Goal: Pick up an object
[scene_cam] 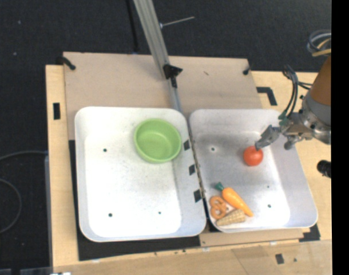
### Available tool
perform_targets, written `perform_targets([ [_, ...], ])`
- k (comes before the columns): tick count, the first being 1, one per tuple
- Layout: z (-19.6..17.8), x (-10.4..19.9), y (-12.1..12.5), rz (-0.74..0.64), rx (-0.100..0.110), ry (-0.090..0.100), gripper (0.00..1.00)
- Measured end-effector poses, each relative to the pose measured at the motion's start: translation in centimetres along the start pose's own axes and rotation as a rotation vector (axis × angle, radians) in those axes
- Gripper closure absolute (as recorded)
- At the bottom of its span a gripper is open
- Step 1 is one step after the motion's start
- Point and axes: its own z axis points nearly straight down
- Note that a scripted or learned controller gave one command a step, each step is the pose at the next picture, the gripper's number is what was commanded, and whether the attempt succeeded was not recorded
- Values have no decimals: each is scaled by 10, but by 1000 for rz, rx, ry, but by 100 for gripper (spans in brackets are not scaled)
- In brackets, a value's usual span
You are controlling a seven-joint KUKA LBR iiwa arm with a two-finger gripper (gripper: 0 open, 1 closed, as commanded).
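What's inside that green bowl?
The green bowl in the left bin shows just its own green inside, with nothing lying in it. Whatever part of the bin floor sits under the bowl is covered.

**Objects lying in my two bins**

I am seeing a small round red tomato-like ball (253, 156) sitting mid right bin, an orange toy carrot with green top (236, 199) lying tilted beside a tan pretzel-shaped piece (219, 207) near its front edge, and a round light-green plastic bowl (157, 141) resting upright in the left bin.
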Motion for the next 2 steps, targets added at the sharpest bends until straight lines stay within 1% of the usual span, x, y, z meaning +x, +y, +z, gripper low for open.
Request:
perform_targets([
  [1,0,0,0,0,0,0,0],
  [2,47,-10,-3,4,5,-2,0],
])
